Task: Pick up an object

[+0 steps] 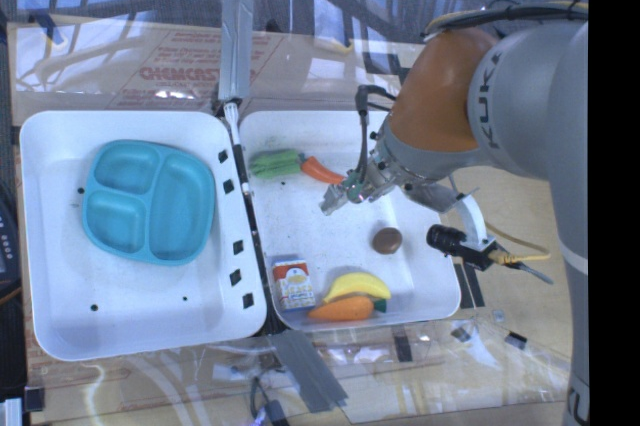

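Gripper (338, 198) state unreadable, it hung over the right white bin (420, 299) on a plastic-covered bench (150, 64), near a small round brown object (387, 240).

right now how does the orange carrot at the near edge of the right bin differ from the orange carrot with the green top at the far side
The near orange carrot lies along the bin's near wall, touching the yellow banana; the far carrot with the green top lies alone beside the gripper. The near one shows little green at its end; the far one's green part is about as long as its orange tip. Both are toy vegetables lying flat in the right white bin.
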`<state>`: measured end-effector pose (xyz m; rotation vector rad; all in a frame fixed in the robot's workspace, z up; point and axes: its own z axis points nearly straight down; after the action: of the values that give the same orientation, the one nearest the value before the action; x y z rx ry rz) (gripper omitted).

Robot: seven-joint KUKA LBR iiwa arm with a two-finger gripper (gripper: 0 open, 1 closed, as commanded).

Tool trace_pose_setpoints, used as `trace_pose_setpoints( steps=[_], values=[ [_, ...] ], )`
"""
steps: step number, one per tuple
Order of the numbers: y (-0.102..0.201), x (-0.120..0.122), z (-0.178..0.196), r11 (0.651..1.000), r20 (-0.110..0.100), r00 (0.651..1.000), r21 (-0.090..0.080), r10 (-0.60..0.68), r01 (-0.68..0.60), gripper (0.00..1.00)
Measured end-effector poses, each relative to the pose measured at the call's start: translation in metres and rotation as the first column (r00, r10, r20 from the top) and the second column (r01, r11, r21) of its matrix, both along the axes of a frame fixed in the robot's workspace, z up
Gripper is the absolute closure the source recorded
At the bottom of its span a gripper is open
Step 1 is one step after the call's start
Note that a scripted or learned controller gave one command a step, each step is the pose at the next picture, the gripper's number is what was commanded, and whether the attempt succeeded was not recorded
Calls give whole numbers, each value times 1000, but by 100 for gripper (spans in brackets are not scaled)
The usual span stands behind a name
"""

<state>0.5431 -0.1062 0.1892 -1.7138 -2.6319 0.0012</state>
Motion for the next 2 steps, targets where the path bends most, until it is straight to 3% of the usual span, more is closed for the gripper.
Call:
trace_pose_setpoints(
  steps=[1, 2],
  values=[
    [46, 28, 2, 873, -2, 873, -1, -487, 487, 100],
    [46, 28, 2, 873, -2, 873, -1, -487, 487, 0]
  ],
)
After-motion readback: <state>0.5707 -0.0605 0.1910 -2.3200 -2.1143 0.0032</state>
